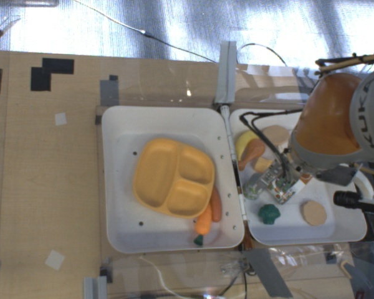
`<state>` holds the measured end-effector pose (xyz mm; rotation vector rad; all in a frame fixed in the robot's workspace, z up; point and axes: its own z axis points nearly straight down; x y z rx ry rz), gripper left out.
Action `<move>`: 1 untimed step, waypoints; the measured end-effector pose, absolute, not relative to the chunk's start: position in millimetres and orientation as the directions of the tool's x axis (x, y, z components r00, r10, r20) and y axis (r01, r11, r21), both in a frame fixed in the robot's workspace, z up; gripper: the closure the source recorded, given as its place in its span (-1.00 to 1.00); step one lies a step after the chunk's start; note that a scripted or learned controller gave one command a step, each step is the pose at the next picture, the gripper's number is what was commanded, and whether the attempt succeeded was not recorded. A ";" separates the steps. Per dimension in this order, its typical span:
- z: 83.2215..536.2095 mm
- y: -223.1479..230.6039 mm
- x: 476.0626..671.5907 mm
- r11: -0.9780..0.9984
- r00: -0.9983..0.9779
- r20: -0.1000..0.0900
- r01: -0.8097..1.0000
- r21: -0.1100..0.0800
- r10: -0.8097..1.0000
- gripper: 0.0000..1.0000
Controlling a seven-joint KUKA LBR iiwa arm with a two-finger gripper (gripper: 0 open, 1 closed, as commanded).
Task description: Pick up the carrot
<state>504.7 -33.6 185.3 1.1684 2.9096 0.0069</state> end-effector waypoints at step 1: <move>269.7 -166.7 500.9 0.756 -0.756 -0.014 0.654 0.004 0.654 1.00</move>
